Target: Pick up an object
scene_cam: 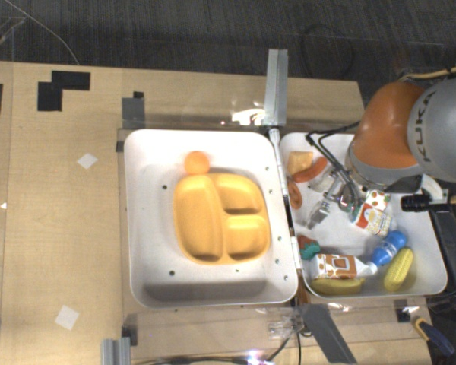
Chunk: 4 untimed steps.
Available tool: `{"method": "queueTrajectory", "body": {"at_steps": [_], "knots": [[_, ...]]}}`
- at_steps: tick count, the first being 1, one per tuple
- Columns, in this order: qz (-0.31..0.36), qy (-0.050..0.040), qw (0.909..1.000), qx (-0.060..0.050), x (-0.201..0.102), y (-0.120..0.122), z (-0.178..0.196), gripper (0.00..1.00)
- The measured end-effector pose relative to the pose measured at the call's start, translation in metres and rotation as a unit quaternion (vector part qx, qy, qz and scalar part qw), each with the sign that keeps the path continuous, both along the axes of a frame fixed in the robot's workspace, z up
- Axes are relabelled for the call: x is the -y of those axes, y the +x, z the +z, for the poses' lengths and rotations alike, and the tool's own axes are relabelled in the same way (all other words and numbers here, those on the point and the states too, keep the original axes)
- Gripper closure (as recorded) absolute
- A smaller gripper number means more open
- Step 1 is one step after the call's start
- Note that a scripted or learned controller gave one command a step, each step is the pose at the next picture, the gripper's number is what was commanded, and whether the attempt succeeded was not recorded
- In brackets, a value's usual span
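A single fixed camera sits above the worktop [53, 226] and looks down at a slant, with dark floor [175, 14] along the top of the frame. It is far enough off to take in both bins whole: the left bin [148, 280] lies near the middle, the right bin [433, 276] toward the right edge. The arm [418, 128] enters from the right side.

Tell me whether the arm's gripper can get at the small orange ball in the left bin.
Probably yes. The small orange ball lies uncovered beside the yellow divided tray, open from above; the gripper hangs over the right bin.
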<state>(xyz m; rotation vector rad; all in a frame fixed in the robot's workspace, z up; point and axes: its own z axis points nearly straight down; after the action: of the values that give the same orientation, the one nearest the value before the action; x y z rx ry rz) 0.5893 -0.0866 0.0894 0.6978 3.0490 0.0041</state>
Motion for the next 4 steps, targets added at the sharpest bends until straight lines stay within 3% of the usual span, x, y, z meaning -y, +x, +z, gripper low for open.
{"method": "queueTrajectory", "body": {"at_steps": [1, 2, 3, 4], "knots": [[0.004, -0.0012, 1.0, 0.008, -0.001, 0.005, 0.015, 1.0], [-0.158, 0.0028, 0.9874, 0.0, 0.009, -0.001, 0.001, 1.0], [-0.158, 0.0021, 0.9874, 0.0, 0.01, -0.002, 0.0, 0.0], [-0.264, 0.0027, 0.9646, -0.002, 0.03, 0.051, 0.006, 0.0]]}}
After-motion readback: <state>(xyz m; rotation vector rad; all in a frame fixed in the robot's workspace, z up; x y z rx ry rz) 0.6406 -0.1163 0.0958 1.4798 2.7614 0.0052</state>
